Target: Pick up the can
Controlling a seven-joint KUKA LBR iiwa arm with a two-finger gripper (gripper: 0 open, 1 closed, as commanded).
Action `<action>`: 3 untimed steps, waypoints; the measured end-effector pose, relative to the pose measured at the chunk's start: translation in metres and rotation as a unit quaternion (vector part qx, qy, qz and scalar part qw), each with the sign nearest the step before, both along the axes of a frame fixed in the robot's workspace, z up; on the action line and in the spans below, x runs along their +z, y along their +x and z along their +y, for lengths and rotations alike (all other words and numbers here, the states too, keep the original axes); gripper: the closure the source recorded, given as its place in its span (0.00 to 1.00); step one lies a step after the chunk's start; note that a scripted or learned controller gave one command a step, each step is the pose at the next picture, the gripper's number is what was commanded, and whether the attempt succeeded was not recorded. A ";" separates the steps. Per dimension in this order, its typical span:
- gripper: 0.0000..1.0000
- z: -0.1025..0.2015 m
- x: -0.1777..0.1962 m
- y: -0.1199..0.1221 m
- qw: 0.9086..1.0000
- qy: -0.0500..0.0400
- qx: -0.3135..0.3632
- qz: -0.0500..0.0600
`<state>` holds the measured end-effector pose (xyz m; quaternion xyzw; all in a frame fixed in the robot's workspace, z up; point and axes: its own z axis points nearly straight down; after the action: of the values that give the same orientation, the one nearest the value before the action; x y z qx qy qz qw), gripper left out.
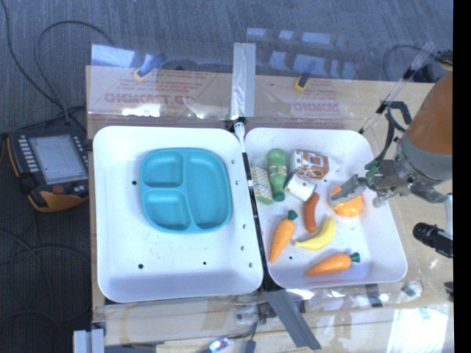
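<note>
The can, with a brown and white label, lies at the back of the right bin, between a green bottle and the bin's right wall. My gripper reaches in from the right, low over the bin's right side. It is right of and slightly nearer than the can, apart from it, just above an orange piece. I see nothing held in it.
Near the can are a white block, a red sausage, a banana, two carrots and a striped packet. The left bin holds a blue divided plate.
</note>
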<state>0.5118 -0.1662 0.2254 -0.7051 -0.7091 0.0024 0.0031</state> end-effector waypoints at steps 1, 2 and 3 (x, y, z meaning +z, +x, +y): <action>0.00 0.019 0.046 -0.026 0.978 0.001 0.207 -0.002; 0.00 0.019 0.046 -0.026 0.978 0.001 0.207 -0.002; 0.00 0.019 0.046 -0.026 0.978 0.001 0.207 -0.002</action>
<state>0.4859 -0.1474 0.2717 -0.5430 -0.8397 0.0011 0.0019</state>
